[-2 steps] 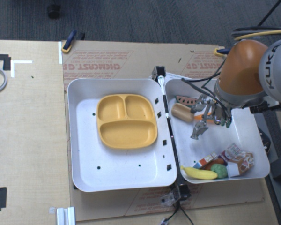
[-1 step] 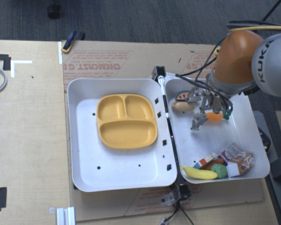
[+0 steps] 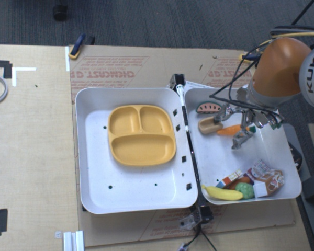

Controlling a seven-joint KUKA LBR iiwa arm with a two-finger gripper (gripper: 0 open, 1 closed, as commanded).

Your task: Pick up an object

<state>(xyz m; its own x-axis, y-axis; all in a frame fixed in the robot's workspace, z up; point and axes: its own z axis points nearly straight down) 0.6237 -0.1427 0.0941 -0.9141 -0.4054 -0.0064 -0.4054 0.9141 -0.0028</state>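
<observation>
So here's the setup: two shallow white bins side by side on a tabletop (image 3: 31, 166) covered partly in cardboard. The left bin (image 3: 94, 192) has a yellow divided plate (image 3: 142, 135) sitting in it, three compartments, nothing on it. The right bin (image 3: 282, 156) is where all the toy food is.

The arm comes in from the right with its orange band (image 3: 281, 67) hanging over the far right corner of the right bin, cables looping around it. The hand (image 3: 239, 135) is down inside that bin, in the upper half. There's an orange carrot (image 3: 229, 130) lying right at the fingers, and it looks like it's touching or sitting between them, but honestly I can't tell if it's actually gripped, and I can't tell how wide the fingers are either since the wrist hardware clutters that spot.

Just left of the carrot is a tan block-ish piece (image 3: 209, 125), maybe bread, and above that a watermelon slice (image 3: 208, 107) near the bin's far left corner.

Down at the near edge of the right bin there's a little pile: a banana (image 3: 222, 193), something green and round (image 3: 246, 190), a small carton-looking thing (image 3: 231, 179), and a crinkly snack packet (image 3: 267, 177). That pile is well apart from the hand.

A blue and yellow tool thing (image 3: 77, 46) lies on the far edge of the tabletop.
</observation>
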